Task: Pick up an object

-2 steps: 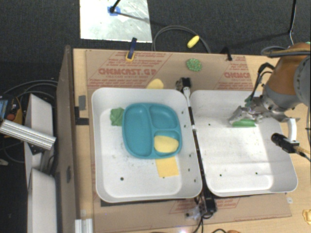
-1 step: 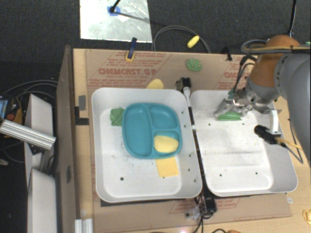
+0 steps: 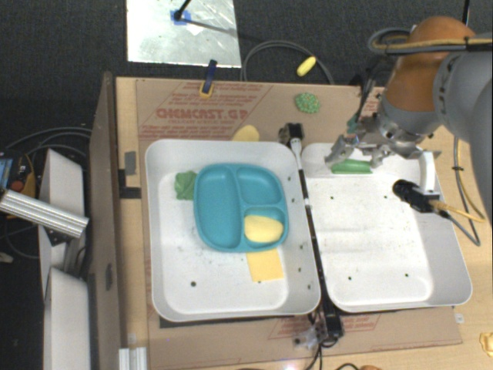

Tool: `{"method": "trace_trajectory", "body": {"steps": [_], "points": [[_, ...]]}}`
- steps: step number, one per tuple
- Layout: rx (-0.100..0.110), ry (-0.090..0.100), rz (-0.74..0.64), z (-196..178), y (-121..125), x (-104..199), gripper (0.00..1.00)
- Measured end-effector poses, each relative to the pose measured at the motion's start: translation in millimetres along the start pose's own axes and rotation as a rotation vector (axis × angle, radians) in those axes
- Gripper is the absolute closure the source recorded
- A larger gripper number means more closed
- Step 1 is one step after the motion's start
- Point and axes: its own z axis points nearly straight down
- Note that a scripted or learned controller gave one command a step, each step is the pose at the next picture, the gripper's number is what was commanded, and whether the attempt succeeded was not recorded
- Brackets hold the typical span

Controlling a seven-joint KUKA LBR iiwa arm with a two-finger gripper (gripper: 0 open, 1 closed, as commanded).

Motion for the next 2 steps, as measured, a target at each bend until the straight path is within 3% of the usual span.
{"method": "trace_trajectory", "body": {"steps": [1,2], "points": [[0.009,0.0,0.002,7.2,-19.9,60.2,1.0],[0.009,-0.002,0.007,7.0,-24.4,59.5,1.0]]}}
